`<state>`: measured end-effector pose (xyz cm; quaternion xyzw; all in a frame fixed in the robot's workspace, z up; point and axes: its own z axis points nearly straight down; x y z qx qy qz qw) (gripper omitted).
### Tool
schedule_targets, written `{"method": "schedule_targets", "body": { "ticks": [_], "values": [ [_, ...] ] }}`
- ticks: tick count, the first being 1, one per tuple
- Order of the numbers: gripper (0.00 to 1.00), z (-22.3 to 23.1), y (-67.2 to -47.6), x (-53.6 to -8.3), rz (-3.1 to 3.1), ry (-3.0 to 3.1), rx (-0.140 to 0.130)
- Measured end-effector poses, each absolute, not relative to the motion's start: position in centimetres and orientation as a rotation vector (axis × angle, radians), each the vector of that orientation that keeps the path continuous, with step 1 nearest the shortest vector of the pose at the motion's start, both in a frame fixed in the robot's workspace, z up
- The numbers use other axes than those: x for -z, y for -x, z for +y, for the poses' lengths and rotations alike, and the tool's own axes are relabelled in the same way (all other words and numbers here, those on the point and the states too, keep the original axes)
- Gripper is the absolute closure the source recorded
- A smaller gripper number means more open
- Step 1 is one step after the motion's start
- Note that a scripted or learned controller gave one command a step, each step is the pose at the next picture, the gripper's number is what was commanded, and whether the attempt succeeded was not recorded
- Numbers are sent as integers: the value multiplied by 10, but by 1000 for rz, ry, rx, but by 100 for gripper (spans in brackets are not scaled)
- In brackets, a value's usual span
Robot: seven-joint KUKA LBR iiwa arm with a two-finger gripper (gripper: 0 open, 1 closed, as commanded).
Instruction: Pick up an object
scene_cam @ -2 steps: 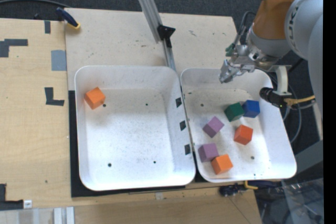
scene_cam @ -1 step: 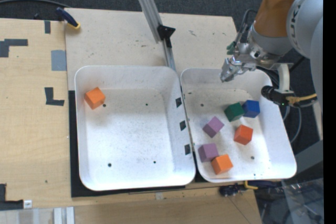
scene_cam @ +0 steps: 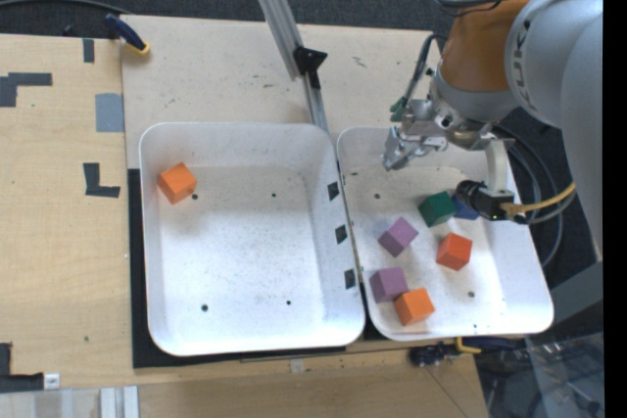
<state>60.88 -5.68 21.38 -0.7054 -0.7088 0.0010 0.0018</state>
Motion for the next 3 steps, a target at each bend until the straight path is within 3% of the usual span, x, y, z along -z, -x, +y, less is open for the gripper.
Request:
{"method": "schedule_targets", "body": {
  "ticks": [1, 3],
  "values": [
    [100, -10, -579, -212, -2225, 2213, -3],
    [100, 90, -540, -219, -2226, 2211, -3]
  ]
}}
